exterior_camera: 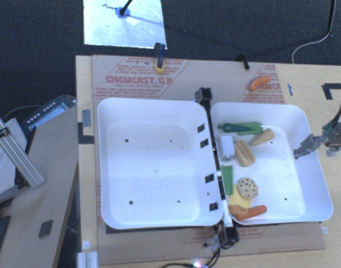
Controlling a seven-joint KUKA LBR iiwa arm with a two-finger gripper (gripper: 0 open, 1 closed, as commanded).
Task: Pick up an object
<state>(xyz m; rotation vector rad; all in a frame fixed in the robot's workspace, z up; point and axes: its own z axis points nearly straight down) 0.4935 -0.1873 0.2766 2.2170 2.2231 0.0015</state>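
Claw (302, 148) is hovering at the right bin's (316, 205) right rim, finger spread unclear; toy foods are lying to its left, the bread roll (244, 153) nearest, tilted upright.

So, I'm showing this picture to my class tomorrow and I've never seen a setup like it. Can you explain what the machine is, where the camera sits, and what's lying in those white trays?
It is one picture, taken by a fixed camera above a wooden bench, looking down at a slant. Two shallow white bins sit side by side. The left bin shows just its white floor. The right bin holds toy food along its left side: a green vegetable, a tan cone-like piece, a bread roll, a green strip, a speckled cookie, and an orange sausage. Another orange piece lies on the bench behind the bins.

The machine is a robot arm reaching in from the picture's right. Its claw is at the right bin's right edge, away from the toys, and nothing shows between its fingers, so it holds nothing.
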